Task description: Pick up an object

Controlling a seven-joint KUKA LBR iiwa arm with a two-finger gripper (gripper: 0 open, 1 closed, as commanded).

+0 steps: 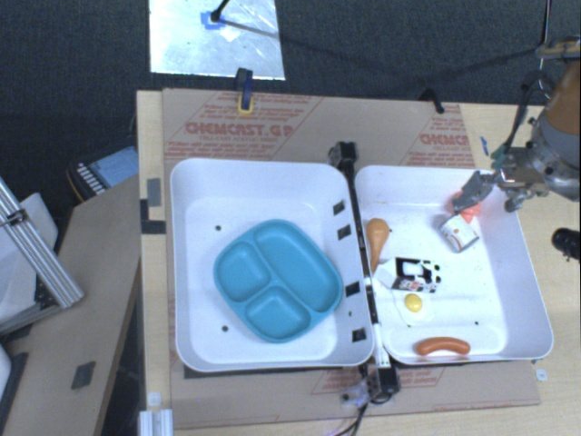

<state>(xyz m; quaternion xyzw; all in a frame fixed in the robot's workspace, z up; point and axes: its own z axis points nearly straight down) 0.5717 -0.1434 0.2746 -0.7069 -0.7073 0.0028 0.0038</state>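
Can (460,232) lies tilted in the upper right part of the right bin (526,284), white with a red end toward the upper left; gripper (478,189) hangs just above and beside it at the right of the frame, jaws spread, nothing between them; whether a fingertip touches the can, cannot tell. Arm (558,143) enters from the right edge, grey wrist over the bin's upper right rim. Lower in the same bin: black-and-white card (418,272) near the middle, yellow ball (414,303) just below it and touching or nearly so, sausage (442,345) along the lower rim, orange cone-shaped toy (377,236) by the left wall. Left bin (195,198) holds a blue divided plate (277,280) at centre, three compartments; bins sit side by side on brown cardboard (236,125); silver sheet (216,25) at upper left of frame; yellow clip (245,94) at cardboard's top edge.
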